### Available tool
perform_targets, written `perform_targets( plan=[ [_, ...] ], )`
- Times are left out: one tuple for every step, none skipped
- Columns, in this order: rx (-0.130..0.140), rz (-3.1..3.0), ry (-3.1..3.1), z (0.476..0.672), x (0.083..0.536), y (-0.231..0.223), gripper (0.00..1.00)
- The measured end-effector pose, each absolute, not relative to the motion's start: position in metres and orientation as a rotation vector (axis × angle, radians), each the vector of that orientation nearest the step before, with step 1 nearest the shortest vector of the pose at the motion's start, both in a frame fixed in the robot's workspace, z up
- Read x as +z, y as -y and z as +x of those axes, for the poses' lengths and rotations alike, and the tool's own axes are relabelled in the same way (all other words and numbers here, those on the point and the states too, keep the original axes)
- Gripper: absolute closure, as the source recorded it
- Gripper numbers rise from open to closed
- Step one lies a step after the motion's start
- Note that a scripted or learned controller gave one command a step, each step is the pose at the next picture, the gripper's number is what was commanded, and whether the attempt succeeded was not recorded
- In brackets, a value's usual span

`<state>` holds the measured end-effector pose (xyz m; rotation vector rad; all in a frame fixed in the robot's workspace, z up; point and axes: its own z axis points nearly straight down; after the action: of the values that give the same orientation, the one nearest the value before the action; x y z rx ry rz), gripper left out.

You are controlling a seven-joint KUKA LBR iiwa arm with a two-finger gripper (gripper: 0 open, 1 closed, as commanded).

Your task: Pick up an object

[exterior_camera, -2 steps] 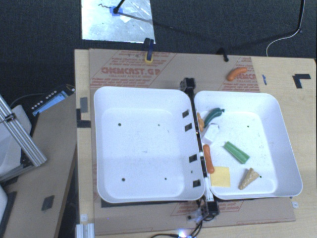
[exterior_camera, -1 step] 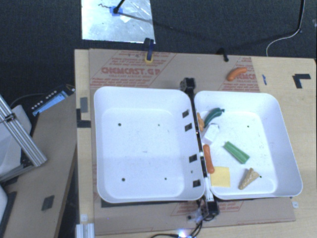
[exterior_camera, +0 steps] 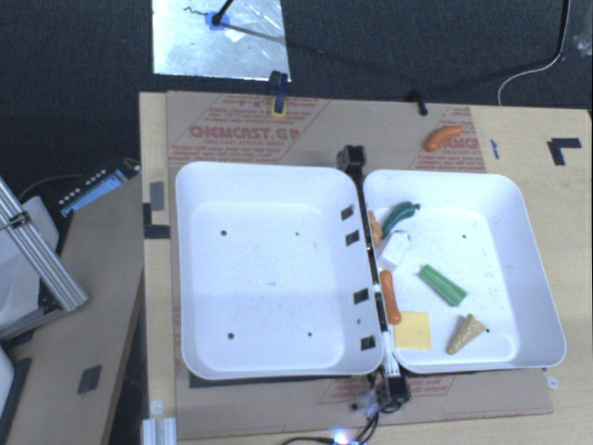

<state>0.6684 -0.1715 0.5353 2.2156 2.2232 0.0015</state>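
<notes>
green block (exterior_camera: 442,285), long & flat, lies tilted in right bin (exterior_camera: 528,248); tool state: can't tell.

Standing over the surface, I can't tell anything of the arm's colours, casing, cables or markings from this angle
</notes>
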Motion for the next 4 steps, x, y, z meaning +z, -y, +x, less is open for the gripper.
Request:
perform_targets(
  plan=[
    [0.002,2.215,-2.223,0.668,0.535,0.155,1.0],
    [0.0,2.217,-2.229,0.6,0.535,0.128,1.0],
    [-0.001,2.222,-2.214,0.658,0.534,0.211,1.0],
    [0.003,2.214,-2.222,0.669,0.536,0.192,1.0]
  ],
)
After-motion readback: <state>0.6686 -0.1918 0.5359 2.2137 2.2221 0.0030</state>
